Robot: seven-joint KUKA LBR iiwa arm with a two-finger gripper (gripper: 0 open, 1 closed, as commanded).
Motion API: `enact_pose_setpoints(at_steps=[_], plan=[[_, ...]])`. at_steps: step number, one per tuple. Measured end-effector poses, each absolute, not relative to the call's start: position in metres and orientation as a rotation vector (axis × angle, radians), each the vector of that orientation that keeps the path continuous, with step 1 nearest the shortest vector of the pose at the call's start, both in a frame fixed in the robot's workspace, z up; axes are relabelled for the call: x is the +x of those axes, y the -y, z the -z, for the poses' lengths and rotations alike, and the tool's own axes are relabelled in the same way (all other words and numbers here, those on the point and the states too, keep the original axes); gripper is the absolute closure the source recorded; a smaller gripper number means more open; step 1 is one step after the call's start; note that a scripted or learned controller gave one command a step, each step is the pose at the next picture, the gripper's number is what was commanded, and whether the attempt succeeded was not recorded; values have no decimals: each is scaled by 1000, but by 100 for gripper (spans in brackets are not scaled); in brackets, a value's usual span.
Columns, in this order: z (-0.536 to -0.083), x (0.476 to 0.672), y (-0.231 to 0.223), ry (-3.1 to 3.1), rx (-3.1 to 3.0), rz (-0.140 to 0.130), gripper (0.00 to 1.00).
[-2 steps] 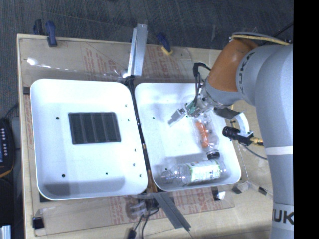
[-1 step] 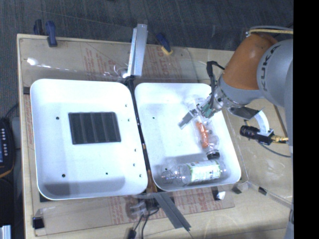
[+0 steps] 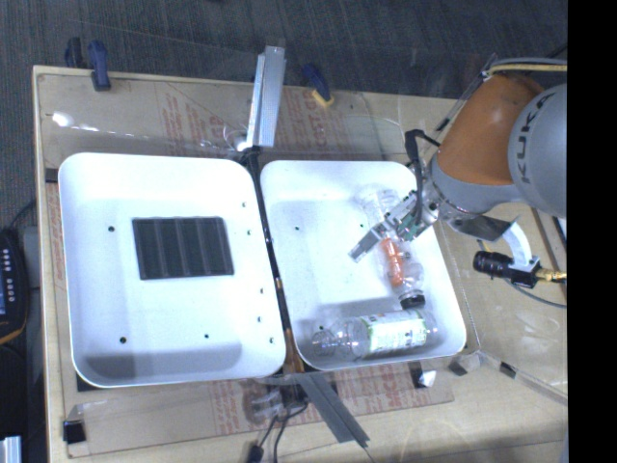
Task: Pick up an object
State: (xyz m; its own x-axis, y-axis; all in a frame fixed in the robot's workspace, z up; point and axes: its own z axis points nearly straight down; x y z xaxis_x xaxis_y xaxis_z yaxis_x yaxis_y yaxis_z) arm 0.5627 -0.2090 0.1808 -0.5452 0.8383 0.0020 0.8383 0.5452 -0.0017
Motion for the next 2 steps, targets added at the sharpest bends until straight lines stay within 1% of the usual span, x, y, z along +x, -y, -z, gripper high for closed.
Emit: enact_pose_setpoints(at_steps=[1, 2], plan=[[-167, 578, 210, 2776, -1472, -1, 0], [-204, 570, 211, 2783, -1462, 0, 0]])
